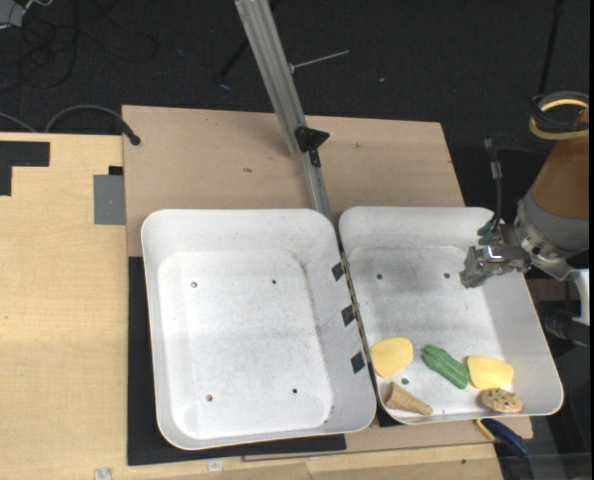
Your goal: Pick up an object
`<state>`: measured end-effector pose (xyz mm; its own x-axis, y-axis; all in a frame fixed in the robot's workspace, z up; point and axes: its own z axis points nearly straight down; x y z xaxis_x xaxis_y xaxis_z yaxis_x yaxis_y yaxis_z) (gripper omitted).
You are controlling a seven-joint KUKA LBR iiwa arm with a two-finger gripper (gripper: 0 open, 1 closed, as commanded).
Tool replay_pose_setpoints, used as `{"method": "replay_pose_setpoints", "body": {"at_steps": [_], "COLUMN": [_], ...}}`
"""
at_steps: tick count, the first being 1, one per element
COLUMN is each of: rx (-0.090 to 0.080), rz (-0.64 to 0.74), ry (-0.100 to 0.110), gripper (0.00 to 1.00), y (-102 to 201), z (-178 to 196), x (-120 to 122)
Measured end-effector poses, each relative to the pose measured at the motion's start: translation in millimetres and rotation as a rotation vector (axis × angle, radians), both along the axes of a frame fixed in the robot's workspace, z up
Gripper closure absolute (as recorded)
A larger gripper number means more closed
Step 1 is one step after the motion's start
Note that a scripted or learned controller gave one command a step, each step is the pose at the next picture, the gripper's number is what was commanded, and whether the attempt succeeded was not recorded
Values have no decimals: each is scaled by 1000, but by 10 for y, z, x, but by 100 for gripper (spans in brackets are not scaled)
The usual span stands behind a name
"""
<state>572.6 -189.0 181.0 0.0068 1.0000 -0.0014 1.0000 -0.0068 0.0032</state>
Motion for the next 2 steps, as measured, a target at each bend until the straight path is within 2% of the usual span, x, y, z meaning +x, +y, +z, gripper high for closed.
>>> {"method": "replay_pose_setpoints", "body": {"at_steps": [1,2], "rx": [0,1], "rz": [8,8], "ry": [-1,2], "gripper": [100,100], "y": [-5,-14], "z": [591,882], "x": [96,100]}}
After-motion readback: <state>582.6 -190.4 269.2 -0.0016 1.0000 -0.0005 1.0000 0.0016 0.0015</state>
